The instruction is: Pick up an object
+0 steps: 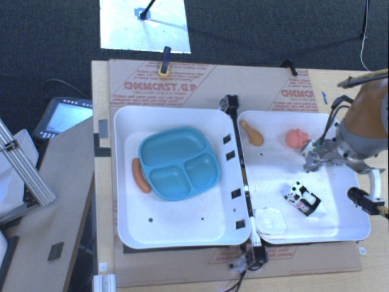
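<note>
Far to the pincer's left, a sausage point(140, 175) lies beside a blue divided plate point(180, 170).

Nearer on its left sits a drumstick point(251, 134); a pink lump point(296, 139) rests just beside the pincer point(313, 160), whose grip I cannot make out; a black-and-white piece point(301, 198) lies below it.

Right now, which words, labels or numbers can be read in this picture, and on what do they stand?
"CHEMCAST GP", red print on the board behind the left bin.
The same red print on the board behind the right bin: too blurred to read.
Black-and-white item in the right bin: pattern, no legible text.
</note>
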### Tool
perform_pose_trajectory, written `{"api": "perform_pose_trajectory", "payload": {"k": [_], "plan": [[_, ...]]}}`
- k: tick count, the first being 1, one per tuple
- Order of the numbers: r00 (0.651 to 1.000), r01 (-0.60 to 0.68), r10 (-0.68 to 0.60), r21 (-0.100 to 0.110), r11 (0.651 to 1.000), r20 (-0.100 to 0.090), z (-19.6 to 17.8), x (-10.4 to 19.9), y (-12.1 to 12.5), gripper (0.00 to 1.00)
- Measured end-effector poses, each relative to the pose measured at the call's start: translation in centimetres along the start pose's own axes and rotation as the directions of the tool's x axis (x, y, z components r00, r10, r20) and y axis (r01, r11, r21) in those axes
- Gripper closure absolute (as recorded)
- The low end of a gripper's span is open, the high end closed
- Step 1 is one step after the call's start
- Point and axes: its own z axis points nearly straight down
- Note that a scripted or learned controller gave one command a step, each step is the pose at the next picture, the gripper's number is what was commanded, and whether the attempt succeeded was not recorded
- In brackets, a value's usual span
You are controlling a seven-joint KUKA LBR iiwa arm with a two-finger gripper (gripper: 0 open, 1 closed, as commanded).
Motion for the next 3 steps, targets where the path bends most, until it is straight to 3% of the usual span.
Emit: {"api": "perform_pose_trajectory", "payload": {"k": [3], "plan": [[1.0,0.005,-0.005,-0.002,1.0,0.0,-16.1,0.9,0.6,1.0]]}}
